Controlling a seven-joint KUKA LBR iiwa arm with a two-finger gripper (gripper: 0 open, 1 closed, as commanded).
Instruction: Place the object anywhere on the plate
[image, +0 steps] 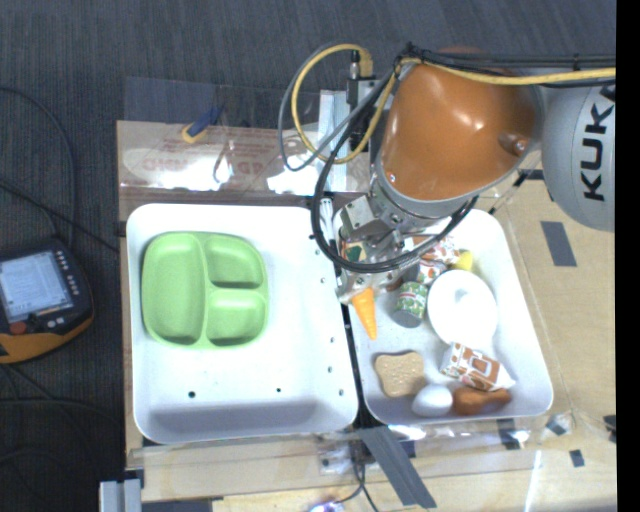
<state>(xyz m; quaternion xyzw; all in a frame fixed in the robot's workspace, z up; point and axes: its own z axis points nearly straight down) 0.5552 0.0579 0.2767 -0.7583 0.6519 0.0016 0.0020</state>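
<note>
The arm's orange band (450, 125) hangs over the top of the right bin (528, 330), and the end effector (368, 262) sits below it at that bin's upper left corner, near the wall shared with the left bin (240, 400). Its state cannot be told from this angle.

Just below the end effector lies a carrot (366, 312), a small orange cone with its tip pointing down, close against the bin's left wall. It looks near or touching the end effector, though a grip cannot be made out.

To the right of the end effector lie a small can (410, 303) and a white bowl (462, 308). Further below are a slice of toast (400, 374), a white egg (433, 400) and a printed carton (474, 366).

The green plate (204, 289), divided into three compartments, lies well to the left of the end effector, in the left bin.
</note>
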